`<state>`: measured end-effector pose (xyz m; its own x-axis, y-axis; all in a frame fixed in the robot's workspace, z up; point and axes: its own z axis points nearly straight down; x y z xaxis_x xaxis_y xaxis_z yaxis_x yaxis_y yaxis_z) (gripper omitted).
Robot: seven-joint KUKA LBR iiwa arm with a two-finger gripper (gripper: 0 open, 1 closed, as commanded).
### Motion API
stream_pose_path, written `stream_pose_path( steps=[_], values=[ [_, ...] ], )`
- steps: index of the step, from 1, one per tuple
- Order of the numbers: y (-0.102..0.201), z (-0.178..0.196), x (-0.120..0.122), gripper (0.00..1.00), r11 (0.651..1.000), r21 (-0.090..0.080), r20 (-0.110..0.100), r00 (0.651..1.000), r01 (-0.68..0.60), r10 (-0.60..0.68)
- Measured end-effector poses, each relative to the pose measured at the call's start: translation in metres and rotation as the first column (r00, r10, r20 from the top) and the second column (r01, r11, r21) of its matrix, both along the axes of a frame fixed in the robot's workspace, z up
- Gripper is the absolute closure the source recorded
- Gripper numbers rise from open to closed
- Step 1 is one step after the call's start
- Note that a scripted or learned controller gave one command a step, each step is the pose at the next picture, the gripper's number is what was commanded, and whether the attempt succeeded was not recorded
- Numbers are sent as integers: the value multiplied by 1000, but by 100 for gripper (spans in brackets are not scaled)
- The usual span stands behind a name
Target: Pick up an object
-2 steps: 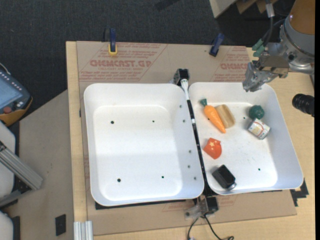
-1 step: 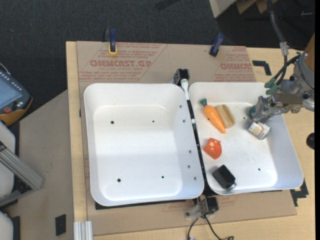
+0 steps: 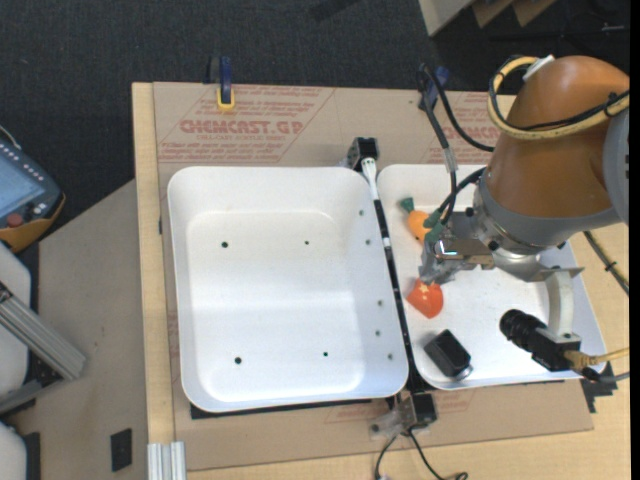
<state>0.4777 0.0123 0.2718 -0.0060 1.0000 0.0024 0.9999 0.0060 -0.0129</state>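
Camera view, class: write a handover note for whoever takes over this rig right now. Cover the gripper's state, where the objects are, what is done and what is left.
Gripper: low in the right bin, directly over the red object; open or shut cannot be told from here.
Objects, all in the right bin: the red object is near the bin's left wall, the orange object with a green tip lies behind it, and the black block is by the front edge.
Done: the gripper is placed at the red object.
Left: nothing is visibly lifted; an object must be grasped and raised.
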Motion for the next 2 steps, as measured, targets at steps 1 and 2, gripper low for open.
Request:
stream_pose_path(
  steps=[1, 2],
  values=[
    [54, -1, 48, 100, 1000, -1, 17, 1000, 0, 0],
    [62, 88, 26, 100, 1000, 0, 24, 1000, 3, -3]
  ],
)
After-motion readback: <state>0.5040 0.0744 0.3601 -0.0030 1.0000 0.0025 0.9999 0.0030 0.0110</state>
